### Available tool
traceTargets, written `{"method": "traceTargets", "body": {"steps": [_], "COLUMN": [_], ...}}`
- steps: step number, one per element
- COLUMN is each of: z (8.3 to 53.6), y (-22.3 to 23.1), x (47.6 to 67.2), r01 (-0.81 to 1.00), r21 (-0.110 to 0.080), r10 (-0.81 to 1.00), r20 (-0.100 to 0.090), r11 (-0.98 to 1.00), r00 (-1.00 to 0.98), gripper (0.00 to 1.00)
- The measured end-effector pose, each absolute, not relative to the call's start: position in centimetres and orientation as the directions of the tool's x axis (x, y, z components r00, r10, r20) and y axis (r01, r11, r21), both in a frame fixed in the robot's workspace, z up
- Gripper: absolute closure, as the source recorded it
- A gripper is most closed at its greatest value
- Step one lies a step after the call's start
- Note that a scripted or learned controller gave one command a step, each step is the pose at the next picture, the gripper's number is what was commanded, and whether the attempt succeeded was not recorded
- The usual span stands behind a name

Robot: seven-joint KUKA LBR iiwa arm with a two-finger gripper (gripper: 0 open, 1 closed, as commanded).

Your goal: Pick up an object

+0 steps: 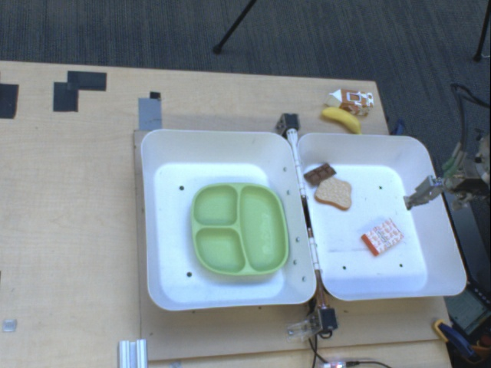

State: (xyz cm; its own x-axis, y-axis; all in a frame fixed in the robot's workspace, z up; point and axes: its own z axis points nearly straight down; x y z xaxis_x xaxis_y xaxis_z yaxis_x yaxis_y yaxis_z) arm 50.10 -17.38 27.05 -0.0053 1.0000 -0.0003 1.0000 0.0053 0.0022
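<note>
Nearest to us in the right bin (430, 278) lies the red-and-white packet (382, 237), flat on the white floor and well apart from the walls; we judge it light, thin and a little crinkly, likely to slide under a glancing touch, so we would take it across its short width with the fingers straddling both long edges. In the left bin (165, 228) sits the green divided plate (239, 229), broad and stiff, with a smooth rim that looks awkward for a narrow claw. Farther back in the right bin the slice of toast (334, 194) lies just beside the central divider, touching the small brown piece (318, 174) behind it; the toast looks rigid and light, a toy by our guess, and best pinched across its flat sides away from the brown piece. The gripper (420, 196) hangs over the right bin's right rim, near no object and holding nothing that we can see; whether its claw stands wide or narrow we cannot tell. Beyond the bins, on the bench, lie a banana (341, 118) and a small carton (354, 98).
</note>
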Motion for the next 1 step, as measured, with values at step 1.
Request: {"method": "traceTargets", "body": {"steps": [1], "z": [9.79], "y": [-18.28], "x": [49.08], "r01": [1.000], "r21": [0.011], "r10": [1.000], "r20": [-0.003], "r11": [0.001], "r00": [-0.001], "gripper": [0.00]}}
